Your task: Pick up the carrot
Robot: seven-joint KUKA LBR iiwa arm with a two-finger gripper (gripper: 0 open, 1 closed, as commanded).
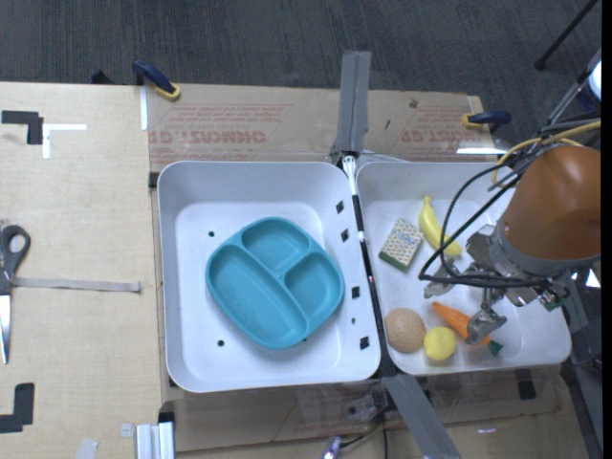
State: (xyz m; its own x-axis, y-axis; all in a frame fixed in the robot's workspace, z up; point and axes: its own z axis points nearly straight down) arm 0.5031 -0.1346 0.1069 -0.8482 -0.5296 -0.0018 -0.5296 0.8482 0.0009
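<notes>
Hovering claw (490,321) above tapered orange carrot (451,317), beside round yellow lemon (440,343)

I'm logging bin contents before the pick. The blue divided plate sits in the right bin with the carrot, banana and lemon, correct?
Not quite. The camera view shows the blue divided plate in the left bin. The carrot, banana and lemon are in the right bin.

Cardboard sheet (287,122): red print, upside-down, approx. "CHEMCAS"; rest illegible.
</notes>
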